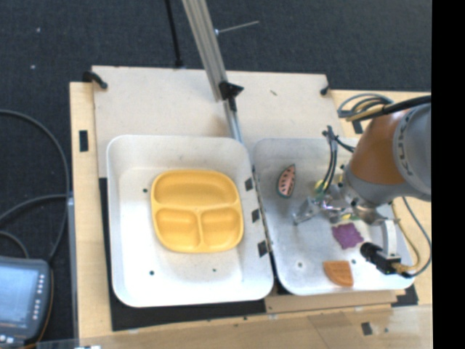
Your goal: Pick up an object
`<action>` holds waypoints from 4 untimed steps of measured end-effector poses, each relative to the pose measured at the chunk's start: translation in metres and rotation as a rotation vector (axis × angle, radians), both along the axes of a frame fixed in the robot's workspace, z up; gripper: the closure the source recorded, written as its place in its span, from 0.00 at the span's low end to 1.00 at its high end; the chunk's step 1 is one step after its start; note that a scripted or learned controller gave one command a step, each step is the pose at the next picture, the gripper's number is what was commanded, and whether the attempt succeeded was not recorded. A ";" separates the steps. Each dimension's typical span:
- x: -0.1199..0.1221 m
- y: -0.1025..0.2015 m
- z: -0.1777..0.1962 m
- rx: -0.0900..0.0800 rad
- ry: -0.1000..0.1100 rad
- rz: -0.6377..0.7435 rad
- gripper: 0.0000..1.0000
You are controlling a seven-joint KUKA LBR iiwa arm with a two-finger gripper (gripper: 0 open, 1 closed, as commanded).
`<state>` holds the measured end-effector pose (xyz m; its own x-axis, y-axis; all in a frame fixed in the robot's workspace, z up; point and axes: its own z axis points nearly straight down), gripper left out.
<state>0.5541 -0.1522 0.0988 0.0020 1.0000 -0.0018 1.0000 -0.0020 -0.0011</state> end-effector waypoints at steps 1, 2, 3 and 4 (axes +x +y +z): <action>0.001 -0.001 0.013 0.000 -0.006 -0.005 1.00; -0.004 0.003 0.070 0.000 -0.008 0.004 1.00; -0.004 0.000 0.114 0.000 -0.008 0.004 1.00; -0.002 -0.001 0.157 0.000 -0.008 0.005 1.00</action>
